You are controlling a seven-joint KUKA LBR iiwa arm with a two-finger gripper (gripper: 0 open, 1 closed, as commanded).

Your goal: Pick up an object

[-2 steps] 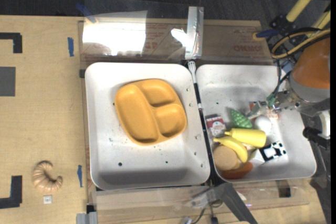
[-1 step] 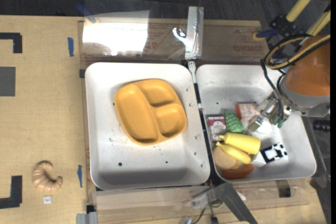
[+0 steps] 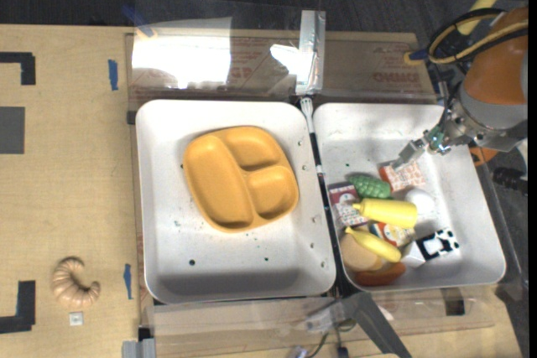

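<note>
Lower right of frame: right bin (image 3: pixel 470 214) holds a heap of 6-odd items, including a yellow bottle (image 3: pixel 388 211), green piece (image 3: pixel 369 185) and banana (image 3: pixel 374 245). Left bin (image 3: pixel 159 180) carries 1 orange divided tray (image 3: pixel 241 176). Gripper (image 3: pixel 417 148) hangs above the heap, arm entering from upper right; finger state cannot be told.

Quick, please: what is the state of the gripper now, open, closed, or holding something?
Two-finger gripper: it cannot be told if open or closed; it is above the right shallow white bin, nothing seen held.
</note>
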